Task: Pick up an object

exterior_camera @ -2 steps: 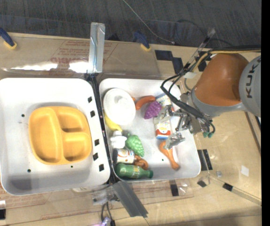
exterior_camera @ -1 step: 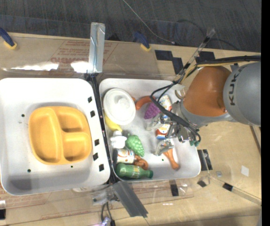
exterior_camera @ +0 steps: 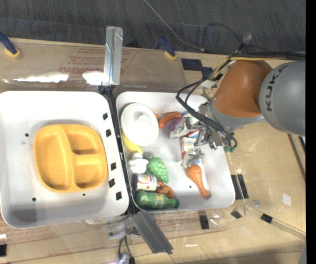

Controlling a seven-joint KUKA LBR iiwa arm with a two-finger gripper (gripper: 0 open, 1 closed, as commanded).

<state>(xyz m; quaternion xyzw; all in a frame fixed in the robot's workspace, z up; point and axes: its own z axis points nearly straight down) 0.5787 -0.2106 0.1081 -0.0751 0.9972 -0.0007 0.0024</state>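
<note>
Right bin [exterior_camera: 224, 188] | end effector [exterior_camera: 194, 142] over toys | orange drumstick [exterior_camera: 197, 178] nearby

A yellow divided tray [exterior_camera: 70, 157] lies in the left bin [exterior_camera: 6, 202]; blue clamps [exterior_camera: 6, 44] sit beyond that bin.

Two white bins [exterior_camera: 4, 164] sit side by side. The left bin holds one yellow tray [exterior_camera: 70, 157] with three compartments. The right bin [exterior_camera: 224, 187] holds one white lid [exterior_camera: 140, 123], one banana [exterior_camera: 130, 144], one green bottle [exterior_camera: 157, 201], one bunch of green grapes [exterior_camera: 159, 169], one drumstick [exterior_camera: 197, 179] and one sausage [exterior_camera: 170, 117]. Two blue clamps [exterior_camera: 6, 44] show along the bench's far edge.
</note>
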